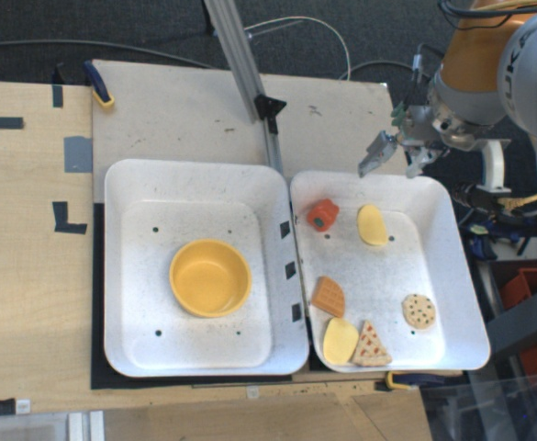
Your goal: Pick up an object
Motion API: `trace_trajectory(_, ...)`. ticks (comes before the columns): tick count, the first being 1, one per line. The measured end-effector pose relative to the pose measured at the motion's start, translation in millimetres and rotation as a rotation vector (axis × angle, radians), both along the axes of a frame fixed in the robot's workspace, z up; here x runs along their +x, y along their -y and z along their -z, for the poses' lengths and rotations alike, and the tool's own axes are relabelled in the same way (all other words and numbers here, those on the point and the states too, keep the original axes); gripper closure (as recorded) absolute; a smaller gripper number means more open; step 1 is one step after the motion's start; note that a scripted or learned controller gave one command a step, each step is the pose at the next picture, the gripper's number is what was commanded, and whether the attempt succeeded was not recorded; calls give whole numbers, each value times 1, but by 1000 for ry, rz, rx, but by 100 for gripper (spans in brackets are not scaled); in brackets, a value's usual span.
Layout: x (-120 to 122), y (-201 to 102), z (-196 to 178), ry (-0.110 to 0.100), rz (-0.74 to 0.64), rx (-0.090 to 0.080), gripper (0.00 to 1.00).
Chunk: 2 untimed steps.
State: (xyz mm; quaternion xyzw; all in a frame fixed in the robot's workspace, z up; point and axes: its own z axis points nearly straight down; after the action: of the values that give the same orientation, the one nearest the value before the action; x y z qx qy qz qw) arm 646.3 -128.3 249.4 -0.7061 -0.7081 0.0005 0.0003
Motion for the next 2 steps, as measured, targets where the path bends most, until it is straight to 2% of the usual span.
trace_trajectory(1, 0, 0, 0, 0, 0, 0, 0)
trace_trajectory(2, 1, -1, 44, -5, 0, -1, 0)
